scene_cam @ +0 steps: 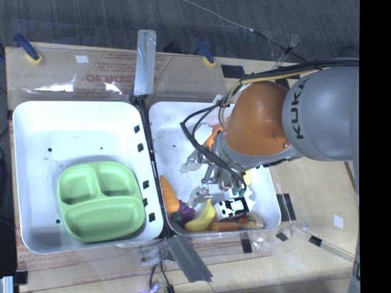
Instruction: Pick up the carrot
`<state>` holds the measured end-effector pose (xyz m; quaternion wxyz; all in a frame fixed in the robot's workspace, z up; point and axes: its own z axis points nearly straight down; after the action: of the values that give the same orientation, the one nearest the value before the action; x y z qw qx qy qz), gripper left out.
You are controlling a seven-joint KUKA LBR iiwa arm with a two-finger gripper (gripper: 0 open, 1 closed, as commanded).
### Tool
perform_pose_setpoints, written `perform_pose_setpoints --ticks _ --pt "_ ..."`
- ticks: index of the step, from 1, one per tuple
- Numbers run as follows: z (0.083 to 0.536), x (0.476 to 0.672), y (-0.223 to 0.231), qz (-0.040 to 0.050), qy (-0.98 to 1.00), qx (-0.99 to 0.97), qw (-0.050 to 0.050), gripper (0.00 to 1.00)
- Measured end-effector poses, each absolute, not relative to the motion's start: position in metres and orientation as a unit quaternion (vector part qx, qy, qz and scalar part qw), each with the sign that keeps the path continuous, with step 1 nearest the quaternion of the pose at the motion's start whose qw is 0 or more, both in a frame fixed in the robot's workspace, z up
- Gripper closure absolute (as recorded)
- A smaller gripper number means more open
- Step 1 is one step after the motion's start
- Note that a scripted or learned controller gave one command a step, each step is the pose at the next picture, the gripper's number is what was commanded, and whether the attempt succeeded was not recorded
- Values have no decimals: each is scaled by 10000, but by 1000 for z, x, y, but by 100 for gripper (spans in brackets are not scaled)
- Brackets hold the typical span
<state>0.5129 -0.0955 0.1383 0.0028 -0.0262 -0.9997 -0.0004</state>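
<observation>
I see the gripper (204, 179) low in the right bin (168, 127), jaws apart, nothing between them. One carrot (169, 193) lies just left; one banana (202, 218) near it. One green tray (101, 201) in the left bin (36, 121).

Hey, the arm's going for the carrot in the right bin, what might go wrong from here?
1. The carrot lies against the bin's left wall, so a finger may hit the wall.
2. The banana and a purple piece crowd its lower end, so the pincer could grab or shove those instead.
</observation>
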Motion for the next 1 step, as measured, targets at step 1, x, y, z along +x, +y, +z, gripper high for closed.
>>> perform_pose_setpoints --ticks 1 --pt "97 526 -102 -1 -9990 -450 -11 0"
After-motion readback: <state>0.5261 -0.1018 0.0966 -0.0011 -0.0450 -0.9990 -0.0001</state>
